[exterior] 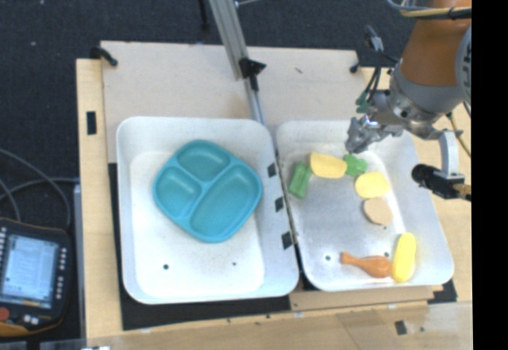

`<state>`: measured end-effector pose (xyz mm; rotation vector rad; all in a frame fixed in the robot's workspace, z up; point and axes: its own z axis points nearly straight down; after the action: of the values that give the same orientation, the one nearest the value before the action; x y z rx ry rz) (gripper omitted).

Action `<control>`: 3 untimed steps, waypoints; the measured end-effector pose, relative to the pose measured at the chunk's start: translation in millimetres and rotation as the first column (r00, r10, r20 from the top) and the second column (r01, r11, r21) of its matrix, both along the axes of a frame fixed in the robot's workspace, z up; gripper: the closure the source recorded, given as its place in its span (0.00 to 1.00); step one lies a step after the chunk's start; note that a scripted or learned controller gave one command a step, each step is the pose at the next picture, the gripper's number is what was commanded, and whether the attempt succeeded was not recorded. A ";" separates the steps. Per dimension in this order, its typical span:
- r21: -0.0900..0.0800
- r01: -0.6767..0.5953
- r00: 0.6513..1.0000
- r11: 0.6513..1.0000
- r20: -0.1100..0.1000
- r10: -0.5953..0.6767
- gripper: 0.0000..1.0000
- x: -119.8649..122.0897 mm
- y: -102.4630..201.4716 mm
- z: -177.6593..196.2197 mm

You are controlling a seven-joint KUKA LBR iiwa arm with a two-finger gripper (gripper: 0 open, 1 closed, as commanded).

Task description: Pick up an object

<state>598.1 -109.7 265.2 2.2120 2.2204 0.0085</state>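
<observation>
In the right bin lie several toy foods: a green block at the left, a yellow piece beside it, a small green piece, another yellow piece, a tan disc, an orange drumstick shape and a yellow banana-like piece. My gripper hangs over the bin's far side, just above the small green piece and the yellow piece. Nothing shows between its fingers.
The left bin holds a blue divided plate. A slanted metal post rises behind the bins and ends near the gap between them. A tablet-like screen sits off the bench at lower left.
</observation>
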 end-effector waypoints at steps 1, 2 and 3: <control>0.000 0.000 1.000 1.000 -0.004 0.000 1.00 1.1 -1.1 33.2; 0.001 -0.003 1.000 1.000 -0.006 0.003 1.00 14.6 50.5 31.0; 0.002 -0.003 1.000 1.000 -0.009 0.003 1.00 13.9 109.1 22.4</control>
<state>612.0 -0.7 287.6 2.2140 2.2292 0.0005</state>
